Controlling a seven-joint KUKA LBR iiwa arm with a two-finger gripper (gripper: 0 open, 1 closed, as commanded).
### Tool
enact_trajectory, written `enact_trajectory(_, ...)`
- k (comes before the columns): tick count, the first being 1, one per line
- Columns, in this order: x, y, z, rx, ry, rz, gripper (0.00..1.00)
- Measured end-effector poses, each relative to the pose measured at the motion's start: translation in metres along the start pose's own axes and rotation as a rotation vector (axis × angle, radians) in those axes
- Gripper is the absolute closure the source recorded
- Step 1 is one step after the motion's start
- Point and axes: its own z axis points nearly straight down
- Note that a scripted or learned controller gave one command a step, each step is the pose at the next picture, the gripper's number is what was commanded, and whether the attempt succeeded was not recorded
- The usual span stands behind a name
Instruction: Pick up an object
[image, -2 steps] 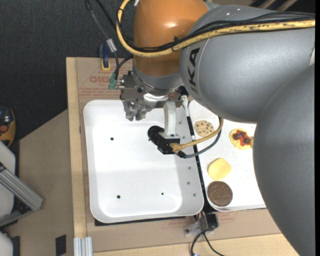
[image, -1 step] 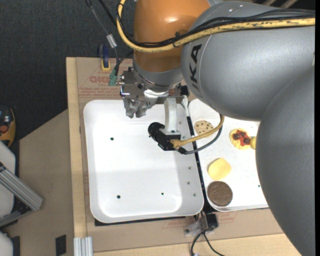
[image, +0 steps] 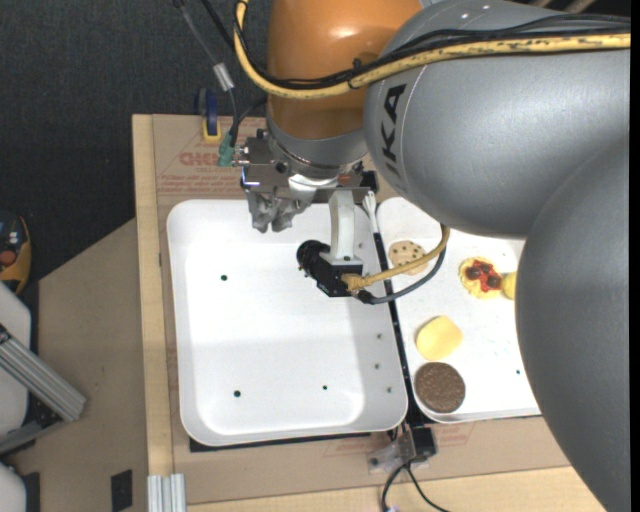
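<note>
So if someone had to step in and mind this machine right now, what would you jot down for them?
Pincer: low over the far end of the left white bin; nothing visibly held; finger state unclear.
Things, all in the right white bin: pale speckled cookie, red-topped yellow piece, plain yellow round piece, brown round disc.
Done: nothing picked.
Left: grasp and lift one.

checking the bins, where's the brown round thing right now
The brown round disc lies in the right bin, near its front left corner, just below the yellow piece.
</note>
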Motion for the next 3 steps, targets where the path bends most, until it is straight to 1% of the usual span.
enact_trajectory(1, 0.000, 0.003, -0.005, 0.000, 0.000, 0.000, 1.00)
enact_trajectory(2, -0.001, -0.043, 0.021, 0.010, -0.002, 0.001, 1.00)
enact_trajectory(3, -0.013, -0.075, -0.017, 0.002, 0.000, 0.001, 1.00)
